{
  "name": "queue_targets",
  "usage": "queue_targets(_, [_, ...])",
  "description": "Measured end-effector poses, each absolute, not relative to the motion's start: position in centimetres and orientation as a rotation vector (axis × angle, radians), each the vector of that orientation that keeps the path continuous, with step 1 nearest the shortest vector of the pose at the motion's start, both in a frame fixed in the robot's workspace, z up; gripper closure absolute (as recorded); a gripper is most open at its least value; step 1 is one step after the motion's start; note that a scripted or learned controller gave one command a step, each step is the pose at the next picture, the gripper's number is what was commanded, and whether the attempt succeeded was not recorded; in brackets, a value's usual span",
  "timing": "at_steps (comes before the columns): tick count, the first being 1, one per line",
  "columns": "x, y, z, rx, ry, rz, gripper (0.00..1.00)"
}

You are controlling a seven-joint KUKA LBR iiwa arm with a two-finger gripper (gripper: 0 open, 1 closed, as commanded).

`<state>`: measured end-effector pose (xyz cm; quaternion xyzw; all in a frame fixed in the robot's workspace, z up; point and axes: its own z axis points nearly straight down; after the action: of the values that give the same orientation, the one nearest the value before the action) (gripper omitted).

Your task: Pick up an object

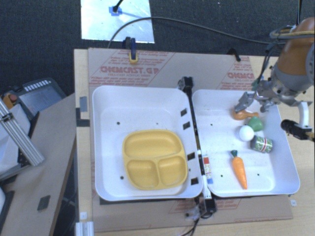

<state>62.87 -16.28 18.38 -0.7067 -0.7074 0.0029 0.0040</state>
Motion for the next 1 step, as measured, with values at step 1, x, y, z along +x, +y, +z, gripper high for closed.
queue_targets(1, [63.17,-16.27,19.03,-2.219,-2.226,-0.001,0.0])
